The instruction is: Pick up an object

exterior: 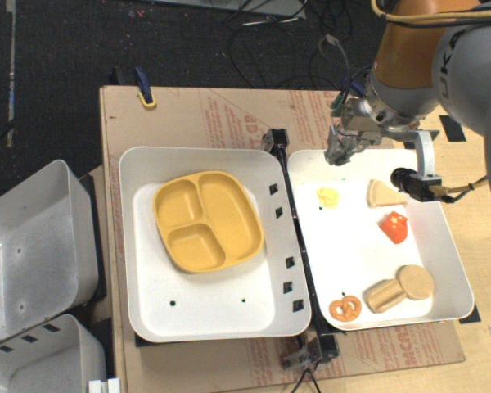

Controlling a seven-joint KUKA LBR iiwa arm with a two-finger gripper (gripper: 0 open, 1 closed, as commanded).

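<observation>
My gripper (339,152) hangs over the back left corner of the right bin (454,248), with nothing seen in it. Just in front of it lies a small yellow piece (327,196). A tan wedge (383,193) rests to its right, and a red piece (394,228) lies a little nearer. Toward the bin's front edge are a tan cylinder with a round cap (401,288) and a small orange pretzel (344,307). All these things lie apart from one another and from the gripper.
The left bin (143,301) holds a yellow divided plate (206,220). A black divider with clips (288,219) runs between the bins. A black cable end (409,180) hangs over the right bin's back. Grey containers (29,244) stand at the far left.
</observation>
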